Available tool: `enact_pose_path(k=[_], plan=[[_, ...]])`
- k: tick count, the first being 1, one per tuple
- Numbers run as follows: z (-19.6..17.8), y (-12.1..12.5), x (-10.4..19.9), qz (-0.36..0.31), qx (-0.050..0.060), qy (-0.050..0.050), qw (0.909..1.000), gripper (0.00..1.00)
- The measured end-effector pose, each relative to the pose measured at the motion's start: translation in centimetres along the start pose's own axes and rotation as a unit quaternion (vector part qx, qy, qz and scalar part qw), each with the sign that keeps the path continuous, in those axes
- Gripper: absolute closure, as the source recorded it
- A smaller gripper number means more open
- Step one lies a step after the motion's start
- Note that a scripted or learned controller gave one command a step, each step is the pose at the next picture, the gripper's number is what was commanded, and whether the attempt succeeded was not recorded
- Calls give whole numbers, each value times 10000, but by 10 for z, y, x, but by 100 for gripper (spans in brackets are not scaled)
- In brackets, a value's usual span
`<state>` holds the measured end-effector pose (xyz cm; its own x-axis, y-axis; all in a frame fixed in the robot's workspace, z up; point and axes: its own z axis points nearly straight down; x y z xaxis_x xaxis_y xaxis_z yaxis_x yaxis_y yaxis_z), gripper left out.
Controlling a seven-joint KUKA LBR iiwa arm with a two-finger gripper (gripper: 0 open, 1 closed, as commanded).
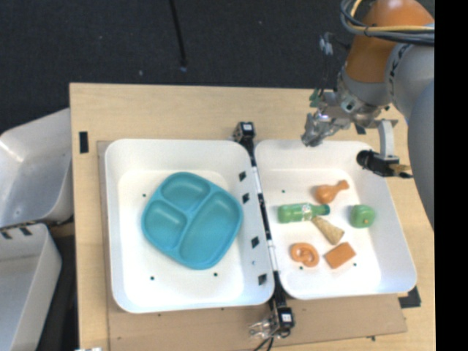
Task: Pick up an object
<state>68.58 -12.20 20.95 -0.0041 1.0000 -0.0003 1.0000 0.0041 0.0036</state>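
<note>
The left bin holds a single item, a turquoise divided plate with three compartments, lying flat near the middle and turned at an angle to the walls. It looks parked there out of the way, leaving the smaller toys to themselves.

Across the hinged divider, the right bin carries the candidates for picking, loosely scattered with gaps between most of them — probably so that a grasp can close on one without catching another. Left to right: a green bottle lying on its side, an orange pretzel below it, a tan cone-shaped piece just beside the bottle's cap end, an orange drumstick-like toy above, an orange block and a small green round object.

The gripper hangs over the bin's far rim, well apart from every toy; whether it is spread or closed I cannot tell. Nothing is lifted yet.

No legible brand or writing appears anywhere; the bottle's label is too small to read.
</note>
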Motion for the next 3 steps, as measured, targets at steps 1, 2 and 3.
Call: enact_pose_path(k=[1,2,3], plan=[[-57,-5,5,-8,-5,-1,10000,100],[-85,-4,4,-15,9,2,10000,100],[-77,-15,63,-10,34,2,10000,100]])
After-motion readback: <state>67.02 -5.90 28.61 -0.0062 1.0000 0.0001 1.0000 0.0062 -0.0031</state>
